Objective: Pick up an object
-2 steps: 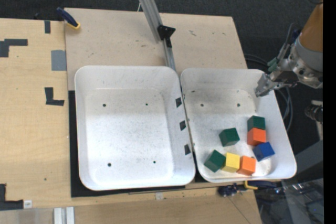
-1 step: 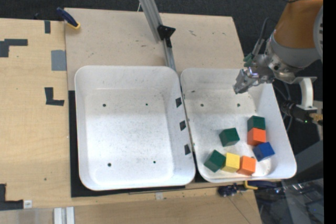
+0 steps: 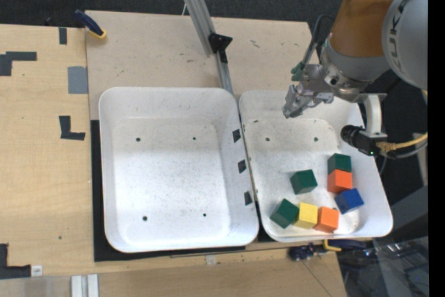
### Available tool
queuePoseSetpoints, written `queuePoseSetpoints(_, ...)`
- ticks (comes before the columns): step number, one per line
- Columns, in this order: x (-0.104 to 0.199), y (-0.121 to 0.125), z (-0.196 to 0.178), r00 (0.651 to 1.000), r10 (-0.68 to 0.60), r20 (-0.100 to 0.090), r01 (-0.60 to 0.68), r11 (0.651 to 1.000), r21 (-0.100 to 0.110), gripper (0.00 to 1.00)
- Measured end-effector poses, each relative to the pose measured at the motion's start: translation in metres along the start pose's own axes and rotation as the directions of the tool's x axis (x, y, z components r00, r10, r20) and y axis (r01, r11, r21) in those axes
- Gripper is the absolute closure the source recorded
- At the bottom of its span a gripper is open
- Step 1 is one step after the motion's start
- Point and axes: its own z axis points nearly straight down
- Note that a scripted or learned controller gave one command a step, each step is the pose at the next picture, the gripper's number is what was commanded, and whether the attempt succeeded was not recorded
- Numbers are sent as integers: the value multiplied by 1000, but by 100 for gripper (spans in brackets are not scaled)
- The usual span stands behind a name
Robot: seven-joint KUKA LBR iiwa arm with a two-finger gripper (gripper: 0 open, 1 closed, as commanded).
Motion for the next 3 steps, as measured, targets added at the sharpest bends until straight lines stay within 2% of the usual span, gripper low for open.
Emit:
queuePoseSetpoints(1, 54, 8, 2, 1000, 1, 1, -1, 1000, 1, 100)
queuePoseSetpoints(2, 101, 9, 26, 1000, 1, 1, -1, 1000, 4, 100)
queuePoseSetpoints(3, 150, 25, 47, 1000, 1, 1, -1, 1000, 2, 100)
